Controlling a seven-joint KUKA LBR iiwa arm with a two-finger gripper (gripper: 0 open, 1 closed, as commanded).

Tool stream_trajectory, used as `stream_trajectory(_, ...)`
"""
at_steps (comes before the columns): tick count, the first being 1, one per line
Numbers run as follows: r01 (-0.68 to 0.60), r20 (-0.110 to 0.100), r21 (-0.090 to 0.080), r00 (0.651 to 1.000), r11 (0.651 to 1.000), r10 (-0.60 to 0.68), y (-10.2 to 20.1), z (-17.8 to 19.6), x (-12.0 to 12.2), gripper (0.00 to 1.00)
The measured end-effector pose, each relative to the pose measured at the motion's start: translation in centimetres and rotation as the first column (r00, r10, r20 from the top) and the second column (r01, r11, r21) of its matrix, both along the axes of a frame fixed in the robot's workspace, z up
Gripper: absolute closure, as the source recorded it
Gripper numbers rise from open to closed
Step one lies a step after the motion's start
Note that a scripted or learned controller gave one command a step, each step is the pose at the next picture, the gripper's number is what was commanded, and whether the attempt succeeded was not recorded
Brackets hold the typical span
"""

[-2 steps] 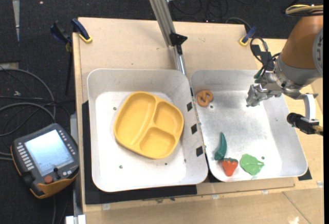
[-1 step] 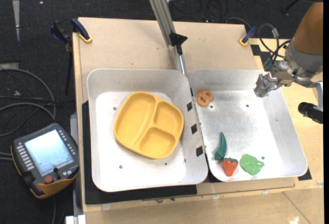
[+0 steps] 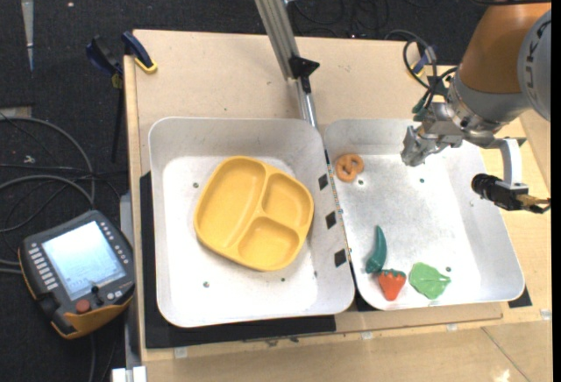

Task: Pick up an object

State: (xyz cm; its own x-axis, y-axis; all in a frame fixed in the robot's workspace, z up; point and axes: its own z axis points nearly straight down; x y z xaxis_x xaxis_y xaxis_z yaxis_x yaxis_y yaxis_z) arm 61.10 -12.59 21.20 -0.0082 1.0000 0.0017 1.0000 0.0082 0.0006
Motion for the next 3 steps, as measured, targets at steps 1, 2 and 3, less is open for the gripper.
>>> stream_trajectory(1, 0.0, 0.003, 0.0, 1.0, 1.0, 0.0, 5.0, 1.4, 0.8, 1.0)
stream_trajectory(2, 0.0, -0.001, 0.0, 1.0, 1.0, 0.0, 10.5, 0.6, 1.3, 1.0)
stream_trajectory(3, 0.0, 0.002, 0.0, 1.0, 1.0, 0.0, 15.6, 2.0, 1.8, 1.0)
